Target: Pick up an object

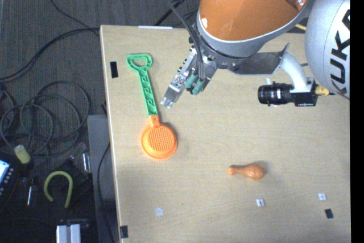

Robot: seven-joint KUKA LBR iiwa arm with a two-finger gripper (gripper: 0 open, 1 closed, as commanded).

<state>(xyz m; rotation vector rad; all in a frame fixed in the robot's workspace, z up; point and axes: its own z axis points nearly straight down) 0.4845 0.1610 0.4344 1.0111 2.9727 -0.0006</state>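
Note:
A toy strainer (152, 116) lies on the tan bench top (227, 134) at the left, with a green handle pointing to the back and a round orange head toward the front. A small orange drumstick-shaped toy (248, 171) lies toward the front right. My gripper (173, 93) hangs from the grey and orange arm just right of the strainer's handle, tilted down and to the left. Nothing shows held in it. The arm's bulk hides the bench behind it.
A black cylinder (284, 94) juts out from the arm at the right. Small dark markers (114, 69) sit on the bench. The bench's left edge (108, 139) drops to a dark floor with cables (45, 111). Bare bench lies between the two toys.

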